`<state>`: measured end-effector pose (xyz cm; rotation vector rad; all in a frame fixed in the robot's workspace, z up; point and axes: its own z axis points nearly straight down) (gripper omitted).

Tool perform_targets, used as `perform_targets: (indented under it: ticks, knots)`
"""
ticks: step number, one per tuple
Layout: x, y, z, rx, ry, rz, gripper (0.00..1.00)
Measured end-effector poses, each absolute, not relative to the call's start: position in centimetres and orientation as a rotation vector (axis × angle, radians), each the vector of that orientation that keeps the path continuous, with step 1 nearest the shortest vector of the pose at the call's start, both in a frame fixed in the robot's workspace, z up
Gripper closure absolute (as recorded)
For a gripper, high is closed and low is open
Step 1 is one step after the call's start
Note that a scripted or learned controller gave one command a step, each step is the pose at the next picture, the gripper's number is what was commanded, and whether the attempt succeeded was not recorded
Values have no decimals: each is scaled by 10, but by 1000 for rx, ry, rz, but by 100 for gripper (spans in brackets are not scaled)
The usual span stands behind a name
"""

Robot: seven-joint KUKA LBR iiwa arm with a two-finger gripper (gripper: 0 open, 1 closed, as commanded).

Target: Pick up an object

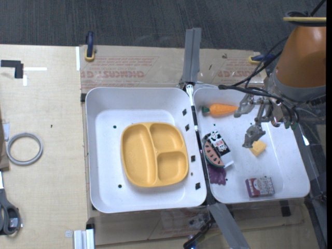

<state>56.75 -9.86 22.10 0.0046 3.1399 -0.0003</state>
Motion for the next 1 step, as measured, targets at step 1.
perform_targets:
  ticks: [1]
  knots:
    - [594,-118,115,203,3134,0,0]
